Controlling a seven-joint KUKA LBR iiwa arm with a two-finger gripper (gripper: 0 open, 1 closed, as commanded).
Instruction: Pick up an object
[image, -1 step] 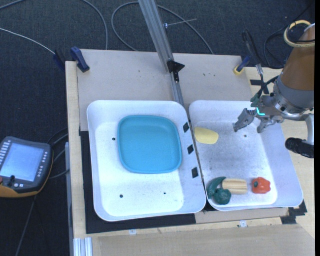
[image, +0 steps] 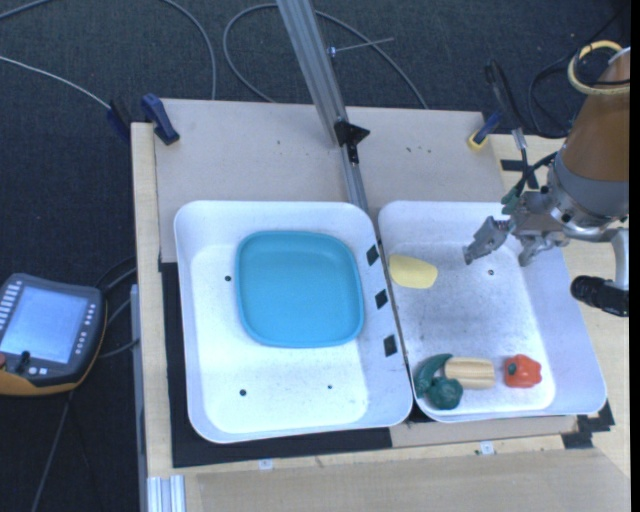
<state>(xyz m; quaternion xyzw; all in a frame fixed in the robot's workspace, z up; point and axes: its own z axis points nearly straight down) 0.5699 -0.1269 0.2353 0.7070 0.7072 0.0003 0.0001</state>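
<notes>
My gripper (image: 508, 248) hangs over the upper right part of the right bin (image: 560, 300), its two grey fingers spread apart with nothing between them. A yellow lemon-like piece (image: 412, 271) lies at the bin's left side, to the left of the gripper. Along the bin's front edge lie a green pepper (image: 439, 381), a tan cylinder (image: 470, 372) and a red pepper (image: 521, 371) in a row, all well below the gripper.
The left bin (image: 200, 330) holds a blue square plate (image: 299, 288). A metal pole (image: 325, 85) slants in from the top to the gap between the bins. A teach pendant (image: 45, 330) lies off the bench at left.
</notes>
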